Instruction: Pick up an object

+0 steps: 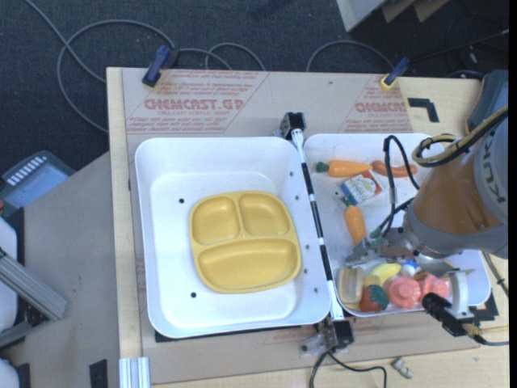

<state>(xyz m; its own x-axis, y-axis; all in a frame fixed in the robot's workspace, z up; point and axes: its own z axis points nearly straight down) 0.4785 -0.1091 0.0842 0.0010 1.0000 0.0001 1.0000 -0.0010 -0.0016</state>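
Down in the right shallow white bin, near its front end, we see the pincer at the end of the grey arm with the orange band; whether it stands apart or together we cannot tell, since the wrist covers it from above. Just beneath and in front of it lies a heap of small toy foods: a yellow piece, a pink piece, and a red-and-green piece, all touching one another. Behind the pincer we note a small orange plastic carrot lying lengthwise, a little blue-and-white carton beyond it, and another orange carrot with a green top lying crosswise near the far wall. In the left white bin a yellow plastic plate with three compartments sits flat in the middle. Both bins rest on a brown cardboard-covered bench.
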